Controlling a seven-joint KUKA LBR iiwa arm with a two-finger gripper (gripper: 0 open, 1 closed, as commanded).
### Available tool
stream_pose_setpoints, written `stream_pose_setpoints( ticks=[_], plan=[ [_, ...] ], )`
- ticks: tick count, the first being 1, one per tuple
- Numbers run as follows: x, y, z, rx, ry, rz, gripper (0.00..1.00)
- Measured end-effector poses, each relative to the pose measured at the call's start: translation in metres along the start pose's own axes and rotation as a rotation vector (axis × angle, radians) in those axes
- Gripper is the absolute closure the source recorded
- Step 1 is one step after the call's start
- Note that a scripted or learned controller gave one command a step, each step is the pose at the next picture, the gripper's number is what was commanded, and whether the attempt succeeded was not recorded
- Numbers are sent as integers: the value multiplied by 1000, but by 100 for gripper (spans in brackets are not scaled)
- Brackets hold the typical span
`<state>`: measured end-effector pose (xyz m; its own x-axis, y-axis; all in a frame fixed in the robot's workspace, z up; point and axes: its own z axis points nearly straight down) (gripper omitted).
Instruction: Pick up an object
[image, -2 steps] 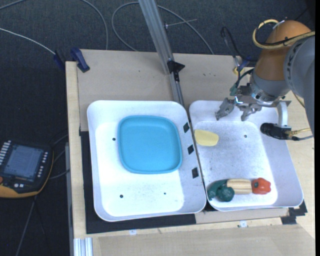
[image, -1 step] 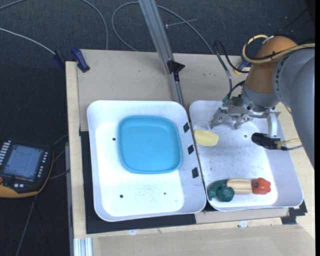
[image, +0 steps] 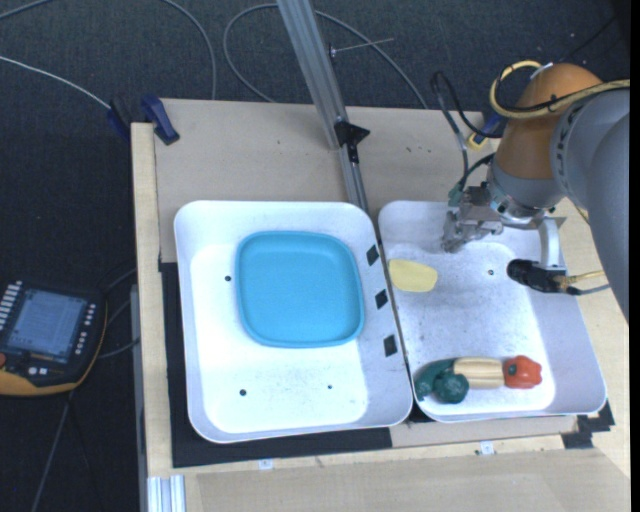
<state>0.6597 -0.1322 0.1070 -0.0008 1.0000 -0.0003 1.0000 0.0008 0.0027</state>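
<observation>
From my screen I see the gripper (image: 462, 232) low over the far part of the right bin (image: 560, 340), at about 1 o'clock of the picture. Nothing sits between its fingers, and I cannot tell how far open they are, because they are small and dark against the bin.

I judge the task is only at the beginning: no object is lifted yet, so approach, grasp and lift all remain.

The nearest object is a pale yellow piece (image: 413, 276), lying just beside the bin's left wall, at about 8 o'clock from the gripper and near it, not touching. Its long axis runs roughly from 9 to 3 o'clock.

At the near edge, at 5 o'clock, lie a green toy (image: 441, 383), a tan stick (image: 479, 372) and a red piece (image: 521, 372), in one row along 9 to 3.

The left bin (image: 205, 330) holds a blue plate (image: 299, 288).
</observation>
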Motion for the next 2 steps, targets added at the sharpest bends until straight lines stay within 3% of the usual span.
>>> stream_pose_setpoints(
  ticks=[1, 2],
  plan=[
    [-1, -8, -49, -2, 0, 1, 100],
    [-1, 2, -108, -4, -1, 0, 100]
  ],
)
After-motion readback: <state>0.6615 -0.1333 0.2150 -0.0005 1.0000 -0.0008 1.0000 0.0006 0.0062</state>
